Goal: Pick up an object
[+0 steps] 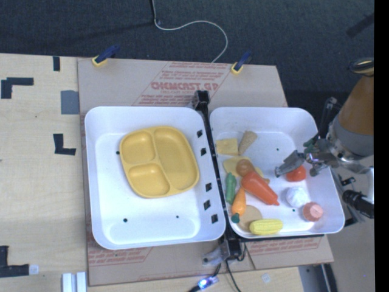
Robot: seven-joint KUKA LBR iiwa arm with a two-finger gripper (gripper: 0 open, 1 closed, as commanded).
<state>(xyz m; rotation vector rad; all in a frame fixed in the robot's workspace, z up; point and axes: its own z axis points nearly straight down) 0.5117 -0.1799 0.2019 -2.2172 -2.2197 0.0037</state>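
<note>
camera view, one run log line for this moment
gripper over right bin | beside red toy | nothing seen held | yellow tray in left bin

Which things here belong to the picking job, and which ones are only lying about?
For the job: gripper; red tomato beside it; carrot; corn cob; white ball; right bin.
Lying about: yellow divided plate; left bin; blue-and-yellow clamps; cable.

tray (159, 161): yellow
bins (103, 181): white
carrot (260, 188): orange-red, right of the tray
corn (265, 226): yellow
pepper (231, 187): green
tomato (296, 174): red
cardboard (176, 84): brown, red lettering
clips (105, 55): blue and yellow
</note>
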